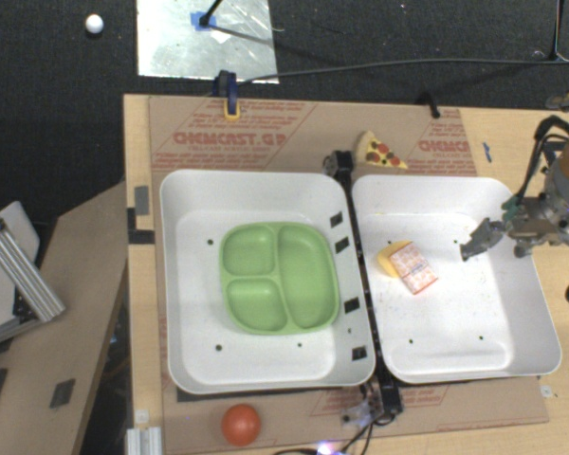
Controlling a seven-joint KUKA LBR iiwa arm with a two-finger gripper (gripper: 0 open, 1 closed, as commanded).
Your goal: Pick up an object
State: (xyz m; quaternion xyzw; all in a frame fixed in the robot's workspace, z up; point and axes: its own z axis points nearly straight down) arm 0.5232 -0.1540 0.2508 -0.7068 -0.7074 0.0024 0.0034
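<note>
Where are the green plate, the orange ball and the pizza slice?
green plate [278, 278], camera view, middle divider.
orange ball [240, 424], camera view, its centre.
pizza slice [380, 152], camera view, its topping.

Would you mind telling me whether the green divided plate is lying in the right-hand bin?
No, the green divided plate lies in the left white bin, while the right white bin holds a small yellow and pink packet.

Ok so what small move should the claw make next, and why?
Probably slide left and lower toward the small pink-and-yellow item in the right bin. The claw sits to that item's right, apart from it, with nothing between its fingers.
</note>
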